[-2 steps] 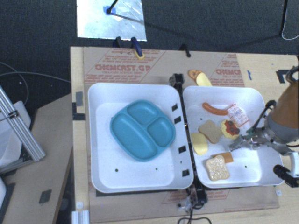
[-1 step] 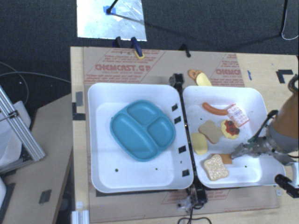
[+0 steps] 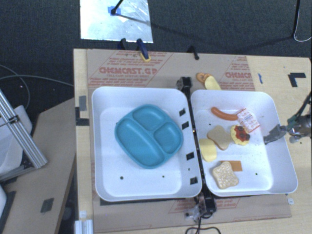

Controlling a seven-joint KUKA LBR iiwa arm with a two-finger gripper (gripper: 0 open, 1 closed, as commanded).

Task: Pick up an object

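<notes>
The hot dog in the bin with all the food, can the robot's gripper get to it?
Probably yes. The hot dog lies uncovered, apart from the other food, and the gripper is at that right bin's edge.

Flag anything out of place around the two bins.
One yellow toy food piece lies on the cardboard behind the right bin, outside both bins, while the other food items sit inside that bin. The blue divided plate in the left bin sits askew.

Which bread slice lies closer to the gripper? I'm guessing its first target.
The upper slice of bread, beside the red-and-yellow piece, lies closer to the gripper than the speckled slice near the bin's front edge.
</notes>
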